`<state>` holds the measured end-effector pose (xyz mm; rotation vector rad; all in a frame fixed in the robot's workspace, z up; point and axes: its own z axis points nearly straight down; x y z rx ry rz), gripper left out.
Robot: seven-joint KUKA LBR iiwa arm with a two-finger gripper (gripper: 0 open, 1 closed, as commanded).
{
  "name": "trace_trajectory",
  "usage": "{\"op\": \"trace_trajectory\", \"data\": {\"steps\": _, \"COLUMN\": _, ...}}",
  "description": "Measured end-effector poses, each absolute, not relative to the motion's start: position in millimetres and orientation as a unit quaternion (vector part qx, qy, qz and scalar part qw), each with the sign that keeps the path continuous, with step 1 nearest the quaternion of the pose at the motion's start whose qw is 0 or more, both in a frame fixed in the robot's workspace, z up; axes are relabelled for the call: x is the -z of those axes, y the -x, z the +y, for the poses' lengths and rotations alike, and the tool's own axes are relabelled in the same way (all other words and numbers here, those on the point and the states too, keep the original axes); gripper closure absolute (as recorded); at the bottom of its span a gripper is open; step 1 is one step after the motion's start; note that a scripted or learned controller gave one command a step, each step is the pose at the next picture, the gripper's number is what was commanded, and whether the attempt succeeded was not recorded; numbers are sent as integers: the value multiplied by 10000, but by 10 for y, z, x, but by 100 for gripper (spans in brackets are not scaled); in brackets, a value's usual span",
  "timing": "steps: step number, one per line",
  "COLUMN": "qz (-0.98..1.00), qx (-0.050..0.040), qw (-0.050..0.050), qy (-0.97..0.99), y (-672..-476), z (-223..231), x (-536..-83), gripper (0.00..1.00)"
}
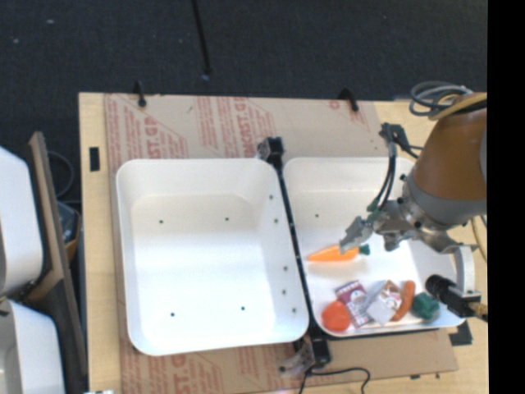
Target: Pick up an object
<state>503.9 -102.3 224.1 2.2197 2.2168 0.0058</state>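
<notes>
Apparently lined up for a grab, the gripper (pixel 358 235) hung just over the orange carrot (pixel 335 254), its grip impossible to judge from above.

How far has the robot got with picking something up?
Nothing looks lifted yet. The gripper sits low in the right bin, right at the orange carrot, which lies on the bin floor. Left to do: grasp and raise it. The other items lie untouched near the front wall.

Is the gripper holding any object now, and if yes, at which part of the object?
It cannot be told. The gripper is right at the wide end of the orange carrot in the right bin.
</notes>
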Motion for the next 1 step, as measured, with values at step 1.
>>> {"op": "trace_trajectory", "data": {"steps": 1, "qz": 7071, "qx": -8, "qw": 13, "qy": -7071, "y": -5502, "z": -1151, "x": -2480, "gripper": 0}}
